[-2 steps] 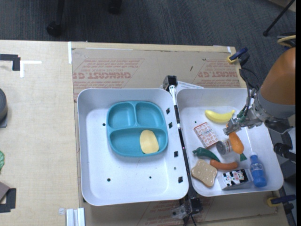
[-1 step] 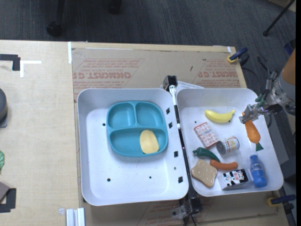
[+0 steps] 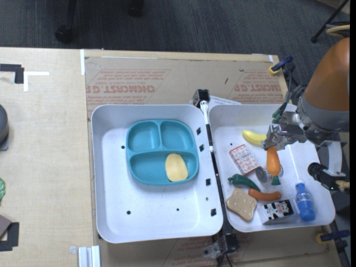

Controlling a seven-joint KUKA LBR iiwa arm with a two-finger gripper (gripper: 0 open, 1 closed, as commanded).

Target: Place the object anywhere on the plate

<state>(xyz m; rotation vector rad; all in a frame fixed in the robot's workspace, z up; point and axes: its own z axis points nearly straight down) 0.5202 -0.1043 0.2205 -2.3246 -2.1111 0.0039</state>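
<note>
Pincer (image 3: 272,147) lifts a toy carrot (image 3: 273,162) over the right bin (image 3: 317,218).

The pincer's fingers are closed on the carrot's top, the carrot hanging upright at the bin's centre. The teal divided plate (image 3: 146,149) sits in the left bin (image 3: 111,204), at nine o'clock from the carrot and well apart, with a yellow potato-like piece (image 3: 177,167) in its large compartment. A banana (image 3: 254,136) lies just at ten o'clock of the pincer.

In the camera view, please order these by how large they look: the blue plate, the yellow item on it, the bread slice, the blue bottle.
1. blue plate
2. bread slice
3. yellow item and blue bottle: too alike to rank.
</note>
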